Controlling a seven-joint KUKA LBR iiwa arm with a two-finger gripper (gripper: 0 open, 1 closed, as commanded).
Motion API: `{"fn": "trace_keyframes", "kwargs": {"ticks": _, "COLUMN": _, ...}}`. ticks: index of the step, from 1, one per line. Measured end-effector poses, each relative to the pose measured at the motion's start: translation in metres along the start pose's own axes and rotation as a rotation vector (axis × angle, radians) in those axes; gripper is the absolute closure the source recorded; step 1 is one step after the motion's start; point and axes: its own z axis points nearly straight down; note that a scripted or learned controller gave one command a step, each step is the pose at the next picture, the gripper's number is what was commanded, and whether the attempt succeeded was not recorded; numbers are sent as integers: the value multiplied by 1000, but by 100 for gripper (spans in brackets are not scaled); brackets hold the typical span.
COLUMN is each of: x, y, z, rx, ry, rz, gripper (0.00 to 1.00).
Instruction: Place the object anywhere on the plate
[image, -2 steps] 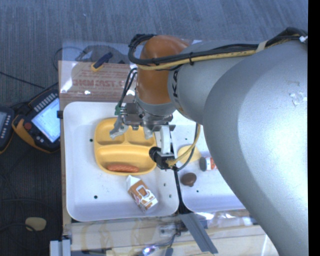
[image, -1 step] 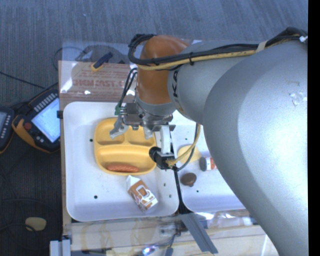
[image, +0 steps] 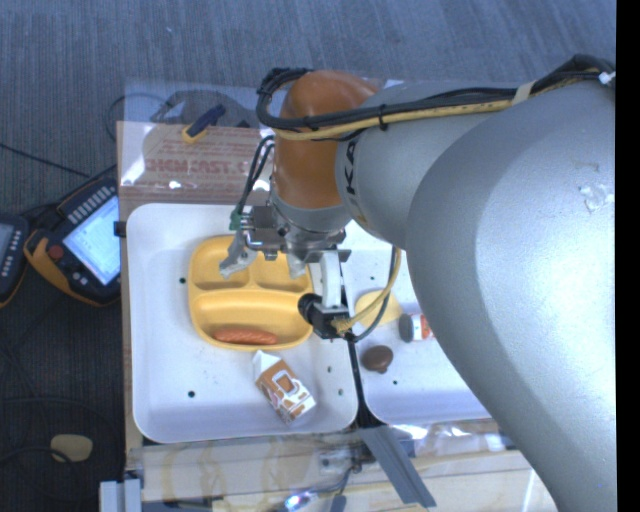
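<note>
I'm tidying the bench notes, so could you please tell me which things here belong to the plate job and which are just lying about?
Belongs to the job:
- yellow divided plate
- claw above the plate
- reddish item already in the plate's near compartment

Lying about:
- small carton, left bin, beside the plate
- brown round thing, right bin
- small bottle, right bin
- handheld pendant, off the bench
</note>
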Motion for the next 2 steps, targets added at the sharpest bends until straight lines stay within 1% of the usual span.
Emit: {"fn": "trace_keyframes", "kwargs": {"ticks": 2, "x": 0, "y": 0, "z": 0, "rx": 0, "ry": 0, "rz": 0, "gripper": 0}}
